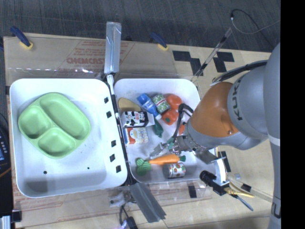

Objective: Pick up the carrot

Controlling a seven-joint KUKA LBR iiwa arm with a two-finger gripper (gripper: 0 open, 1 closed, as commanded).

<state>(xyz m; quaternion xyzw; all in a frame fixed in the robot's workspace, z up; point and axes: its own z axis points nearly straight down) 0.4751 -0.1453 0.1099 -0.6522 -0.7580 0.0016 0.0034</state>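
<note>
Jaws cannot be read as wide or narrow; they hover just above the carrot [163, 160], which lies flat in the right bin [190, 87] beside a small can [177, 171]. It looks light, stiff and smooth, so mid-body seems the safest hold.

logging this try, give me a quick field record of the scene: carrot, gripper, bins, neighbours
carrot: carrot, orange with green top, lying flat near the front of the right bin
gripper: gripper low over the carrot's upper side
left bin: left bin bears a green divided plate
neighbours: small can just in front of the carrot; milk carton further back
</note>
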